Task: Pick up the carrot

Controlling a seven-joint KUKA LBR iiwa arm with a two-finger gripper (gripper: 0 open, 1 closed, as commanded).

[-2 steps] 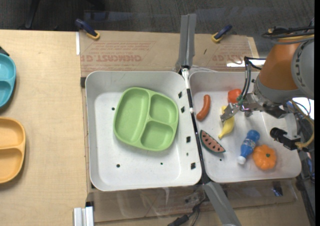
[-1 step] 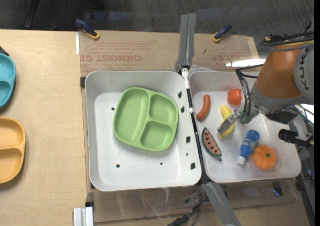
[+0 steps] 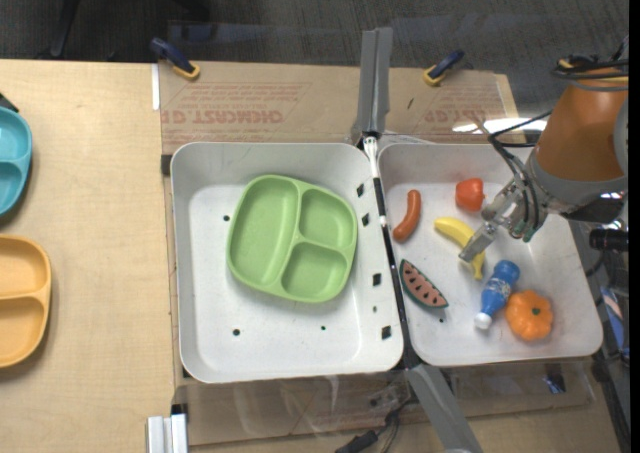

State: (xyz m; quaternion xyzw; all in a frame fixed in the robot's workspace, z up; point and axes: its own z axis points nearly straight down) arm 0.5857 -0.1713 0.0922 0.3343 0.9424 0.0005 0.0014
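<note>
Gripper (image 3: 485, 237) low over the right bin (image 3: 580, 346), tilted down toward 8 o'clock, tip just beside the banana (image 3: 455, 232). Open or closed: impossible to tell from this slant. Nothing seen held. Seemingly aimed at the banana rather than the target, so probably in need of a shift toward 9 o'clock before any grasp.

Carrot (image 3: 406, 215): taken to be the long orange-red piece, judged by shape alone, no green top showing. Lying flat at 9 o'clock from the gripper, apart from it, the banana between them, close to the bin's left wall. Long axis running roughly 12 to 6, slightly curved. Likely best gripped across its narrow width. Wall close by, leaving little room on that side.

Around the gripper otherwise: red-orange lump (image 3: 469, 193) at 11 o'clock, blue bottle (image 3: 497, 291) at 6, pumpkin (image 3: 529, 315) at 5 and just beside the bottle, watermelon slice (image 3: 424, 284) at 8. Loose and scattered, as if tipped in for picking practice.

Count in the right bin: six toys, one of each kind.

Left bin (image 3: 195, 341): one green plate (image 3: 293, 238) with three compartments, sitting near the middle.

Further out at 9 o'clock, on the bare bench: one teal plate (image 3: 12, 161) and one yellow plate (image 3: 20, 301), both cut by the frame edge.

At 12 o'clock: two clamps (image 3: 180, 65), pinning the cardboard (image 3: 260, 106) under the bins, presumably against sliding.
</note>
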